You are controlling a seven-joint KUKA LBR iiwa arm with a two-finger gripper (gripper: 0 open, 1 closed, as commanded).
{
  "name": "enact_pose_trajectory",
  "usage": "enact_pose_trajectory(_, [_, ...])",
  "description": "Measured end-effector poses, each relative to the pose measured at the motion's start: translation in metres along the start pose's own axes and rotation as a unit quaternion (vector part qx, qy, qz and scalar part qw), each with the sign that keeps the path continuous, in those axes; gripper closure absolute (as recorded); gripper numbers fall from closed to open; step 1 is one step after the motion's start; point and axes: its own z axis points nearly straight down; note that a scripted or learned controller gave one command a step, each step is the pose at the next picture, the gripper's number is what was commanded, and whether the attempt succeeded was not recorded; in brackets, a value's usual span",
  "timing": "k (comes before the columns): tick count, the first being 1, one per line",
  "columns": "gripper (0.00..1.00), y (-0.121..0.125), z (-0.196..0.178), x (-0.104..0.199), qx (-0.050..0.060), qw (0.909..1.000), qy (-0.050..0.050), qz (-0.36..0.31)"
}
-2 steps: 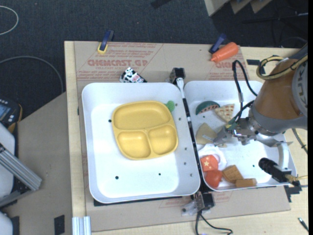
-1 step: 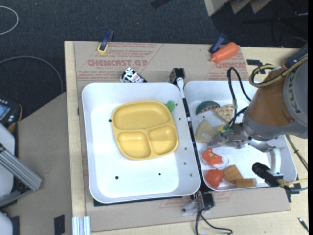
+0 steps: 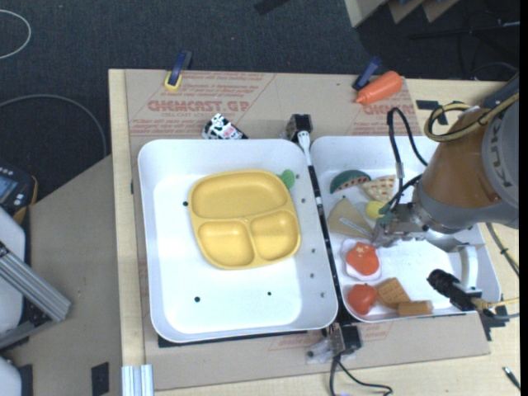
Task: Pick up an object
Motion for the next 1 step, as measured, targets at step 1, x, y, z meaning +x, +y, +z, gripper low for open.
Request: enact_pose_trajectory(1, [1.0,0.0055,-0.0438,-0.0029,0.0,1.0,-0.001,-0.001])
